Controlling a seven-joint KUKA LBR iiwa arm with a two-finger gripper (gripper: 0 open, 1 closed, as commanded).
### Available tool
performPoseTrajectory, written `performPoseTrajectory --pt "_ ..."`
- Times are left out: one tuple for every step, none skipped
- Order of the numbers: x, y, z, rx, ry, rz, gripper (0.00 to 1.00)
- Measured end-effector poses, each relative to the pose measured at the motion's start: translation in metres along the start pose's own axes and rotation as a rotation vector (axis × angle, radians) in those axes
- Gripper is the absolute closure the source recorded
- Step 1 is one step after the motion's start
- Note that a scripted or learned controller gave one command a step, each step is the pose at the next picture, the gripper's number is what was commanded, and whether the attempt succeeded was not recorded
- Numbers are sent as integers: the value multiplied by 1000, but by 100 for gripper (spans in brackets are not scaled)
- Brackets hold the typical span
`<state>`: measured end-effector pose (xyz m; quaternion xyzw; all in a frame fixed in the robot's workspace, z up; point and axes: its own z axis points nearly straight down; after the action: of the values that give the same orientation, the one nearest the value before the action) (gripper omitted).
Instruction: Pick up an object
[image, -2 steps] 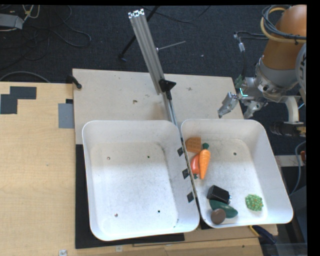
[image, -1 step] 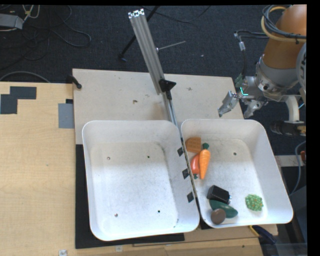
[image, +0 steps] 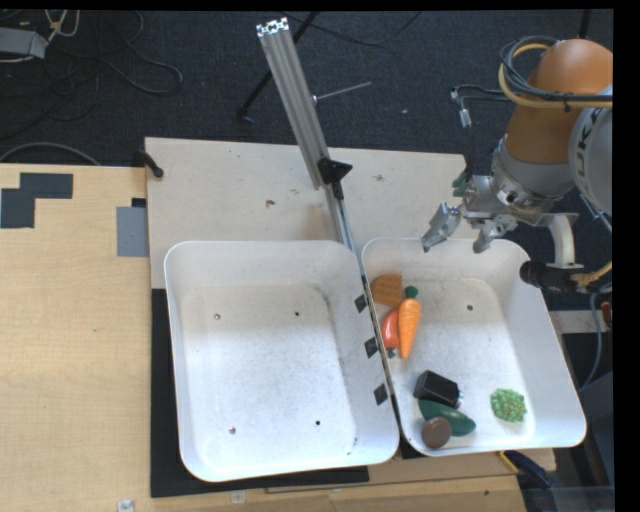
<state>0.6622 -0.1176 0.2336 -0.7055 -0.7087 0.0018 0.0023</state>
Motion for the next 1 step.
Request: performPoseTrajectory --pt "-8 4 52 2 0 4 0"
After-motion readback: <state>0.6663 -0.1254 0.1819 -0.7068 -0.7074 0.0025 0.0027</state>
